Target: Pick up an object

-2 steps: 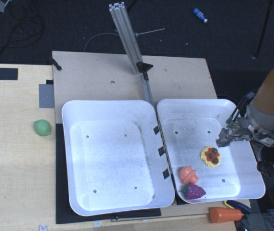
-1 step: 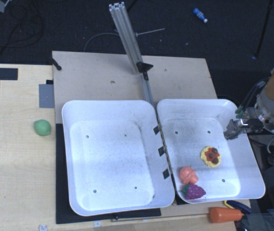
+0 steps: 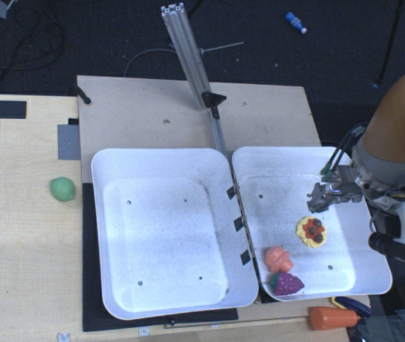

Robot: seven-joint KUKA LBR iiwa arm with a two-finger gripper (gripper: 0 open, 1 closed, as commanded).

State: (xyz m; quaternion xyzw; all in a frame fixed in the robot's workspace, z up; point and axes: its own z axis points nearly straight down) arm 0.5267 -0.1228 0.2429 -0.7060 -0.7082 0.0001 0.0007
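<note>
Three toy foods lie in the right bin point(image 3: 280, 169): a yellow pastry with red and dark filling point(image 3: 312, 231), a pink-orange piece point(image 3: 279, 258), and a purple grape bunch point(image 3: 287, 284) near the front wall. My gripper point(image 3: 321, 199) hangs over the right part of that bin, just above and slightly right of the yellow pastry, apart from it. Nothing shows between its tips.
The left bin point(image 3: 161, 230) sits beside the right one. A green ball point(image 3: 62, 189) rests on the wooden bench at the far left. An orange carrot toy point(image 3: 334, 318) lies outside, below the right bin's front edge. A metal rail point(image 3: 191, 55) slants at the back.
</note>
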